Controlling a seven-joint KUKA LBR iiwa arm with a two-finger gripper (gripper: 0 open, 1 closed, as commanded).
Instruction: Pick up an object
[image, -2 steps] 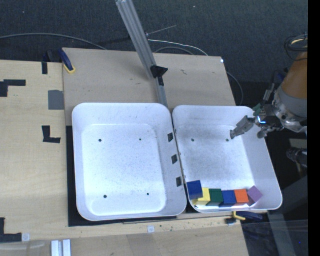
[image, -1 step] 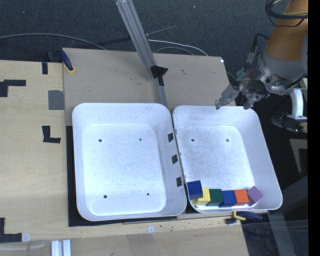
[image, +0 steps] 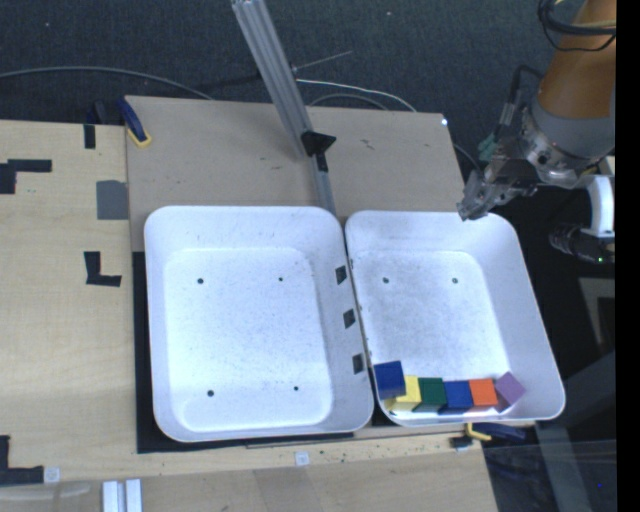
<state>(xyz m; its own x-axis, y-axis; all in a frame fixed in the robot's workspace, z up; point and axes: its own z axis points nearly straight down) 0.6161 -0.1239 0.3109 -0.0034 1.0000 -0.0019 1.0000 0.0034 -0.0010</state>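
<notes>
Blocks sit bunched along the near wall of the right shallow white plastic bin (image: 520, 270), my landmark: a blue cube (image: 389, 377) stacked a bit higher at the bin's near-left corner, then a yellow block (image: 407, 394), a green block (image: 431, 390), a second blue block (image: 458, 394), an orange block (image: 483, 392) and a purple block (image: 510, 387) toward the near-right corner, all touching in a row. My guess is they slid there against the sloped wall, which makes them awkward to straddle. My gripper (image: 474, 205) hangs at the bin's far-right rim, well apart from the row, carrying nothing; whether it is wide or narrow, I cannot tell at this angle. The left shallow white bin (image: 160, 300) lies just beside the landmark's left wall. Pick not started; next I need to cross the bin to the near wall, probably for the raised blue cube.
</notes>
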